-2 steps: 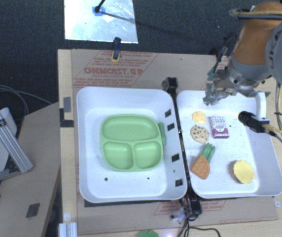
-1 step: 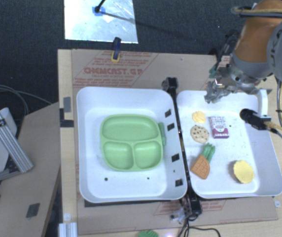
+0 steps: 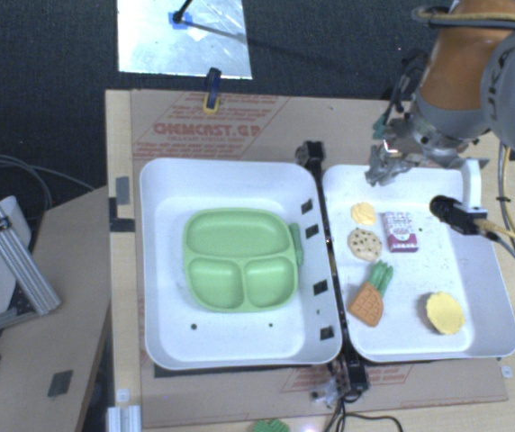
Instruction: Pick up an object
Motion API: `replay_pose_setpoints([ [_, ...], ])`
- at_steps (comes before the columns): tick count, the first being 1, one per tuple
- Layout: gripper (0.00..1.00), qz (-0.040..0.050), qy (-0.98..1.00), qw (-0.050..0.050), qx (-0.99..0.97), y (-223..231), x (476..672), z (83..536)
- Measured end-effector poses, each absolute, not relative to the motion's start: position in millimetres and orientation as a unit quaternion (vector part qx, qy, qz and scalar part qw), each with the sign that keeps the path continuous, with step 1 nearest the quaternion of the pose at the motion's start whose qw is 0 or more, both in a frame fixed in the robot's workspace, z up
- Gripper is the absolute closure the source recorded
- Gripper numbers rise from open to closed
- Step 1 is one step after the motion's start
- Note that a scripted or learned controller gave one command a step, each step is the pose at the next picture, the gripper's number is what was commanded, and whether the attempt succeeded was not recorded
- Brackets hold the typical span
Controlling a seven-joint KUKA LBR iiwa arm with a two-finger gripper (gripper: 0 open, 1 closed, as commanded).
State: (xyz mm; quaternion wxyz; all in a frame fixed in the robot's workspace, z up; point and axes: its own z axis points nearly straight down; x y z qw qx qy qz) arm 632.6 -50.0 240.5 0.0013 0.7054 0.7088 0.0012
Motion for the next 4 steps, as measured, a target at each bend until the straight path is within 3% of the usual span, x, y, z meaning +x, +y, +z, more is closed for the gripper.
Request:
replay_pose_setpoints([
  [1,1.00,0.0013,0.708,0.001,0.706,-57.3,640.1,247.8],
  [2,1.00,0.0005,0.709,0.000,0.705,-11.5,637.1,182.8],
  [3,1.00,0.0012,0.709,0.001,0.705,42.7,639.8,214.5],
  [4,1.00,0.0017,0.710,0.000,0.704,103.5,629.0,235.2],
])
